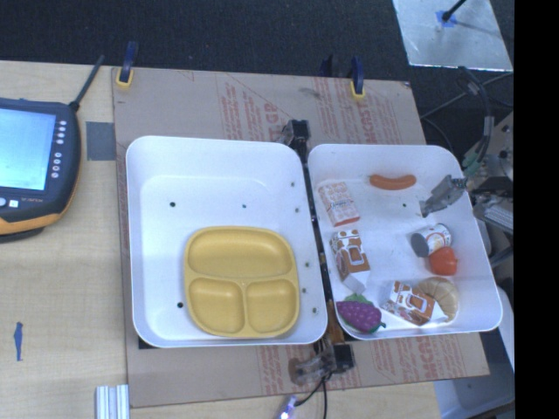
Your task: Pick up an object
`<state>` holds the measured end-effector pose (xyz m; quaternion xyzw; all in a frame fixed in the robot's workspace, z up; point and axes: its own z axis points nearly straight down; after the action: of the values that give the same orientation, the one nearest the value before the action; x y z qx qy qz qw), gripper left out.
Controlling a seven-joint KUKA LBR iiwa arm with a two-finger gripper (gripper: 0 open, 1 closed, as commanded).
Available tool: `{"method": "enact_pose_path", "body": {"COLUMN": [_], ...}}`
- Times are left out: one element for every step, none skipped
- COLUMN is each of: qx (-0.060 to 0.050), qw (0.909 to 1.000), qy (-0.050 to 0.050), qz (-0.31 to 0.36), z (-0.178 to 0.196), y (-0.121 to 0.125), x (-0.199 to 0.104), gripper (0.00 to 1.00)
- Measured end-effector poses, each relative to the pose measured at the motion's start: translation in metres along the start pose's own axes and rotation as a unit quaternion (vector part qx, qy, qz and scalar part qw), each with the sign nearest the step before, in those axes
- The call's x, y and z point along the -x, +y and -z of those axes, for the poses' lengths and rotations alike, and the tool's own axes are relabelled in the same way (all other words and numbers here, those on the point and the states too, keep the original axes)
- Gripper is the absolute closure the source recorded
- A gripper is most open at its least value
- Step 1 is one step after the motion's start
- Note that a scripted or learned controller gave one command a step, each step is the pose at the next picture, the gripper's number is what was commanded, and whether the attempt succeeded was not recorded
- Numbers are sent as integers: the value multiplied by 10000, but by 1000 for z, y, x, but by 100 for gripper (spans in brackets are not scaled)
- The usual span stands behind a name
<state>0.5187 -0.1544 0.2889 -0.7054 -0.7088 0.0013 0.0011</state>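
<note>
Right bin (454, 160): sausage (392, 181) at twelve, tomato (443, 261) and perhaps a can (431, 239) at three, grapes (360, 313) at seven.

Yellow divided tray (242, 281) in left bin (148, 234), pendant (35, 164) on bench, blue clamps (127, 62)

bench (52, 321) | cardboard sheet (218, 112) | two white bins (148, 234) | pendant (31, 164)

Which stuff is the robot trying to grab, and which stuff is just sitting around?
For the job: hand, sausage, can, tomato, grapes, bread roll, small cartons.

Just lying about: yellow tray, tablet, blue clamps.
</note>
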Motion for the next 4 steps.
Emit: {"method": "enact_pose_path", "body": {"qx": [-9,-14,1,-8], "qw": [10000,10000,10000,10000], "qy": [-5,5,-3,-7], "qz": [-2,4,11,21], "z": [-71,-196,-197,-187], "y": [6,8,62,62], "x": [58,38,18,19], "gripper": [0,0,0,100]}}
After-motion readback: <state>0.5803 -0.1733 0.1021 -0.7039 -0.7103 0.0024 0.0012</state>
